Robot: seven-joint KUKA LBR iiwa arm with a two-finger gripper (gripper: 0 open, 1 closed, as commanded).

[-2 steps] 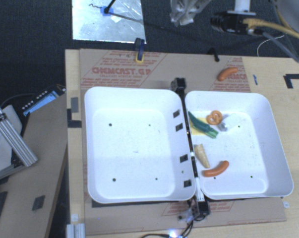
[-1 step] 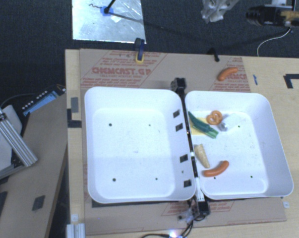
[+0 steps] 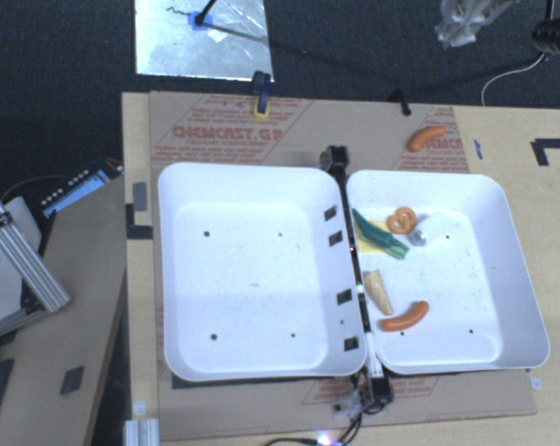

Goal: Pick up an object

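My gripper hangs at the top right of the camera view, well above and behind the bench, far from both bins. The right bin holds several small items: a green pod-shaped piece, an orange pretzel shape, a small grey piece, a pale cone-like piece and an orange sausage. Another orange sausage lies outside the bins on the cardboard behind the right bin.
The left bin sits beside the right one, joined by a black hinge strip. A yellow and blue clamp stands at the cardboard's back edge. A shiny sheet lies on the dark floor behind. A white cable trails at right.
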